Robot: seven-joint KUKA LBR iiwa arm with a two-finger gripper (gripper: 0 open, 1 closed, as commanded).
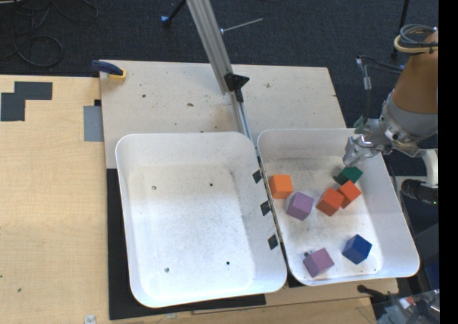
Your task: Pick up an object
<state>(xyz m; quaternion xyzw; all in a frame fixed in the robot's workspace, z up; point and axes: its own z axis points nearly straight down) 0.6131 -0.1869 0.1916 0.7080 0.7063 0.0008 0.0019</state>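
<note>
The right bin [401, 244] holds several blocks. A dark green block [350, 174] lies near its far right, touching a red-orange block [350, 191] and another red-orange block [330, 202]. An orange block [281, 186] and a purple block [300, 206] lie toward the bin's left side. A second purple block [318, 261] and a blue block [357, 249] sit near the front. My gripper [356, 153] hangs just above and behind the green block, at the bin's right side. I see no block between its fingers.
The left bin [143, 151] stands beside the right one, with a divider edge and black clips [260, 194] between them. A slanted aluminium post [211, 36] rises behind the bins. A blue and yellow clamp [109, 69] lies at the bench's far left corner.
</note>
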